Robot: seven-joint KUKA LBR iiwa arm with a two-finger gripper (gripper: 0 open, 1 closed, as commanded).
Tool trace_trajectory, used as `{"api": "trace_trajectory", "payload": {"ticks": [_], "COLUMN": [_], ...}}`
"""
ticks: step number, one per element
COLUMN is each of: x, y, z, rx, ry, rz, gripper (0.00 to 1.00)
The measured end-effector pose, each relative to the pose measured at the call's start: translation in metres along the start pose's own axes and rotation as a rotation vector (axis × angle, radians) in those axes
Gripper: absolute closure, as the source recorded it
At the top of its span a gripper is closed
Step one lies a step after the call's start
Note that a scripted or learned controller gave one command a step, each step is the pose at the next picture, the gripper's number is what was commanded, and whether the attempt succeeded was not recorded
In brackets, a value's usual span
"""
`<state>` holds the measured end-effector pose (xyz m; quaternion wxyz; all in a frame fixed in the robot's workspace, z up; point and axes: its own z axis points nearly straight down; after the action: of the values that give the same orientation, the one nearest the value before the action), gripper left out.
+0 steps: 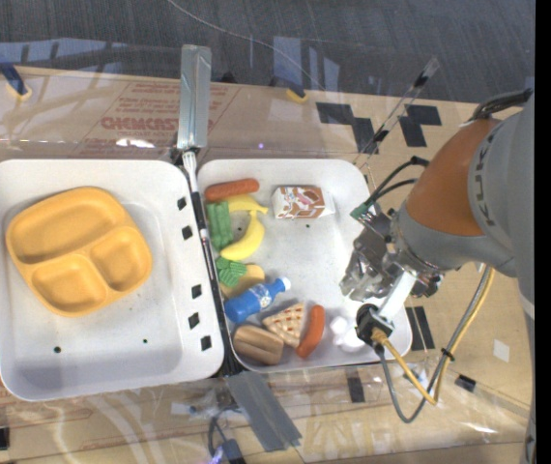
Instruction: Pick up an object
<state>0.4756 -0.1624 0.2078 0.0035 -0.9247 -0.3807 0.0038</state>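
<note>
The right bin (338,177) holds several toy foods. A red sausage (232,189), a banana (246,237) and a green vegetable (219,225) lie along its left side. A brown-and-white carton (300,202) sits at the back. A blue bottle (254,300), a pizza slice (289,319), a bread roll (258,343) and a second red sausage (311,330) crowd the front. My gripper (363,276) hangs at the bin's right wall, to the right of all the food, with bare bin floor between it and the nearest items.
A yellow divided plate (77,249) lies in the left bin (92,370). A small white object (339,329) sits at the front of the right bin, just left of my wrist. A yellow cable (413,365) trails off the wrist over the bench.
</note>
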Motion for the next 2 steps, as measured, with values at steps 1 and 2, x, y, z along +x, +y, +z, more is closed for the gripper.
{"api": "trace_trajectory", "payload": {"ticks": [1,2], "x": [-0.022,-0.027], "y": [0.023,0.027], "z": [-0.097,-0.137], "rx": [-0.013,-0.009], "ry": [0.007,0.005], "rz": [-0.037,0.059], "gripper": [1.0,1.0]}}
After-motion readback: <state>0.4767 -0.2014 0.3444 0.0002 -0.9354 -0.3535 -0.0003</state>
